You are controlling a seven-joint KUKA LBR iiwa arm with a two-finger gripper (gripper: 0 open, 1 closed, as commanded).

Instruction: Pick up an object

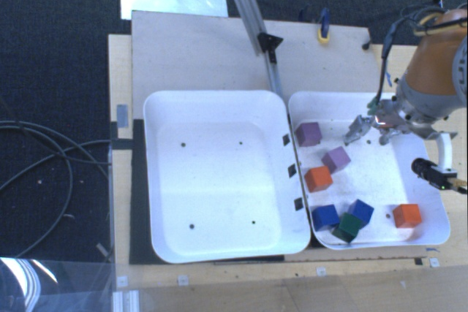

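I saw the gripper over the right bin, fingers apparently parted with nothing between them. Nearest purple cube lay just below-left; another purple cube left; orange cube further down.

7 small blocks lie scattered in the right bin.

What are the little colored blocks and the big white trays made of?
The purple block and orange block look like painted wood or matte foam: flat color, no shine, so I can't tell which. The right bin and left bin look like smooth moulded plastic, with rounded corners.
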